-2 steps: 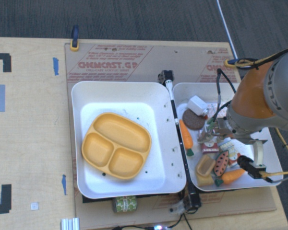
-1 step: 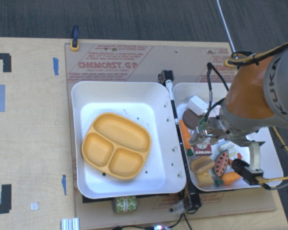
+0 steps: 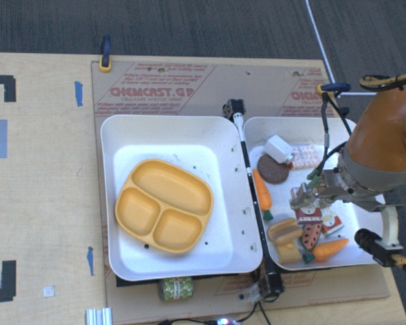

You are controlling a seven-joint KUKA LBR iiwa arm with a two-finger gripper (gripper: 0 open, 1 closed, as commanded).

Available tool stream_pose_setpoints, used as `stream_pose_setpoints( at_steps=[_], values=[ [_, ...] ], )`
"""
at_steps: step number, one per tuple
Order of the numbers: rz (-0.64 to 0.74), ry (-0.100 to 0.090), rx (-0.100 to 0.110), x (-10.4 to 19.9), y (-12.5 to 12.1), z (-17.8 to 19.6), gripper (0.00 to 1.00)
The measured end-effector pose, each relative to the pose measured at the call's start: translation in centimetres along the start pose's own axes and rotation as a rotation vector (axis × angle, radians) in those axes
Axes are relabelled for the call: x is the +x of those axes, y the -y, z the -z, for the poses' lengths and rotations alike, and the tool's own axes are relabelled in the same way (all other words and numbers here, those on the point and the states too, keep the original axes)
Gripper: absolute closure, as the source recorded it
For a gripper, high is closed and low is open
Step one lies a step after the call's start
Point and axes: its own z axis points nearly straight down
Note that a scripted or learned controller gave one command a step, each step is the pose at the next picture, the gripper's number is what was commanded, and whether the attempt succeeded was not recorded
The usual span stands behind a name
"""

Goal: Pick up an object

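Camera view: tool over right bin

Robot lab: bench w/ tape marks, clamped board, two white bins, toy food, grey carpet at far side.

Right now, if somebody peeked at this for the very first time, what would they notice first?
Probably the big yellow divided plate, lying by itself in the left bin. Next, the jumble of toy food in the right bin: an orange carrot along its left wall, a brown cookie and a small white block near the top. The grey and orange arm reaches in from the right, its pincer down over that pile.
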Motion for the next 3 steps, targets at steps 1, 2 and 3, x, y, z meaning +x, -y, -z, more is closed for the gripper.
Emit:
stream_pose_setpoints(
  at_steps=[1, 2, 3],
  values=[
    [0.002, -0.001, -0.002, 10.1, -0.1, 0.9, 1.00],
    [0.003, -0.001, -0.006, 10.0, -0.3, 1.9, 1.00],
    [0.004, 0.000, -0.010, 10.1, -0.4, 3.0, 1.00]
  ],
)
